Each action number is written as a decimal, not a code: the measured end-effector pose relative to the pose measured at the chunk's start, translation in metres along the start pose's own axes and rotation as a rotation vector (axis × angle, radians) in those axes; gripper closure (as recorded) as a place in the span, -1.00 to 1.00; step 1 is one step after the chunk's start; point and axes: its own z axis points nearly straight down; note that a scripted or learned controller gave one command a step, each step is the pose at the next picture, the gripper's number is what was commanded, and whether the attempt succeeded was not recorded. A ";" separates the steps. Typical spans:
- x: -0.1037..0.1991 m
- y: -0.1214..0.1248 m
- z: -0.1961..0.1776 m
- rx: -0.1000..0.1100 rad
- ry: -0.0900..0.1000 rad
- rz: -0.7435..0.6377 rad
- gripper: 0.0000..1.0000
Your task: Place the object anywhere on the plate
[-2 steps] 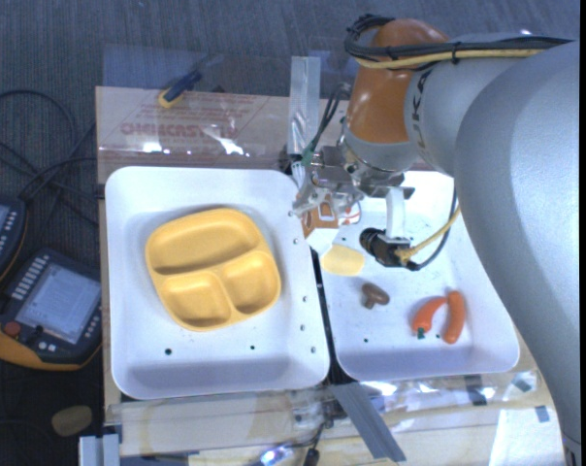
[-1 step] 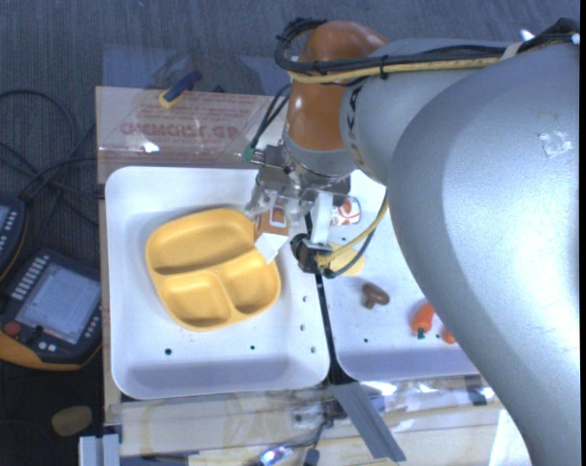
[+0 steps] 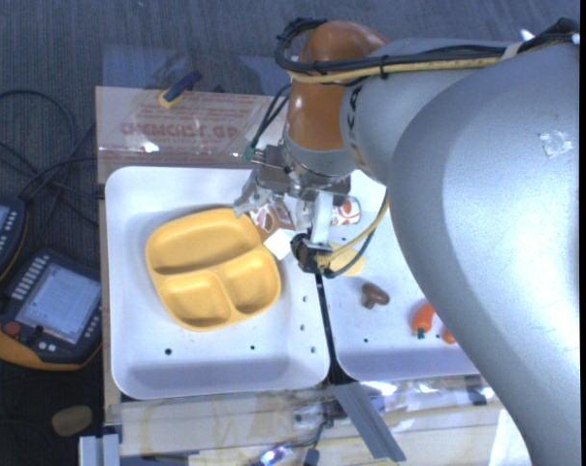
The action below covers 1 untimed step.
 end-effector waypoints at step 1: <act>0.023 0.016 0.076 -0.003 -0.004 -0.099 -1.00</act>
